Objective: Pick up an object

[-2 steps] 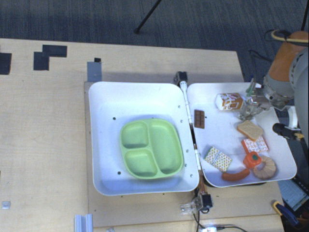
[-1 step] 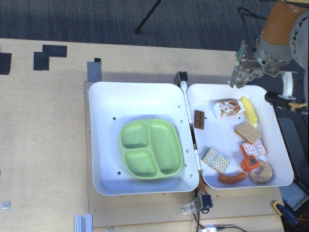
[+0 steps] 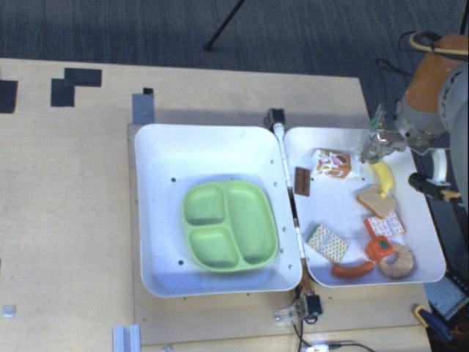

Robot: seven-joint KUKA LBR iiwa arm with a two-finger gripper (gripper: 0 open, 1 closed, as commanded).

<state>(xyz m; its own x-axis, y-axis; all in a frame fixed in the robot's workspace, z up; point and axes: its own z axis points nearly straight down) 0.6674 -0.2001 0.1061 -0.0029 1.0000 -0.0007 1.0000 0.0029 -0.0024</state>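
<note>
At right bin (image 3: 432,226) rim: pincer (image 3: 375,147) above banana (image 3: 382,177).

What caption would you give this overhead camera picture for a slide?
Robot arm's pincer hovers at the right bin's far edge above a toy banana; a green divided plate sits in the left bin.

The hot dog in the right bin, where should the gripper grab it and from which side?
Probably the middle of the hot dog, from straight above, fingers closing across its narrow width. It lies flat near the bin's front wall, with a donut close beside one end.
</note>
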